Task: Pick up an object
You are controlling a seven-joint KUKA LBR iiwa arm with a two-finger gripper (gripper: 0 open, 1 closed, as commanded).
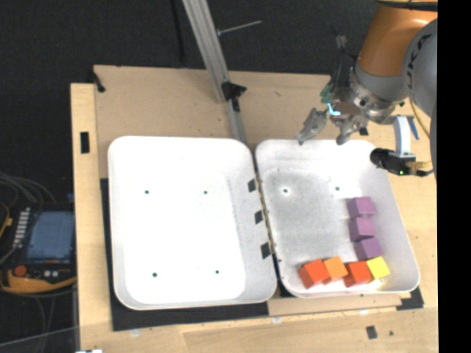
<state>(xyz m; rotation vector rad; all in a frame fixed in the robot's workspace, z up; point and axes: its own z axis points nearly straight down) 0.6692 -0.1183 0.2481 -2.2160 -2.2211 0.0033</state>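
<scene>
1. The arm [394,39], grey with an orange band above the wrist, reaches in from the right side of the camera view and ends above the far edge of the right bin [309,197].
2. The gripper [327,132] hangs over that bin's far rim, near its far right corner, with its two fingers [309,127] spread apart and nothing between them.
3. The fingertips point down and toward the left bin, and they sit well apart from every block.
4. The right bin holds all the blocks, gathered along its right wall and near edge.
5. Three purple blocks [361,226] run in a line down the right side, each touching or just beside the next.
6. At the near end of that line lies a yellow block [378,268], close to the bin's near right corner.
7. Just left of the yellow one sits a red-orange block [358,273], touching it.
8. Further left along the near edge are a lighter orange block [335,268] and another red-orange block [315,273], side by side.
9. The middle and far left parts of the right bin show a bare, grey-scuffed floor.
10. The left bin [184,219] lies just beside the right one, the two rims meeting along a row of small dark clips [259,217].
11. Both bins rest on a tan bench [169,101].
12. A slanted metal pole [210,43] crosses the bench behind the bins.
13. A small device with a blue screen [48,237] sits off the bench at the left.
</scene>
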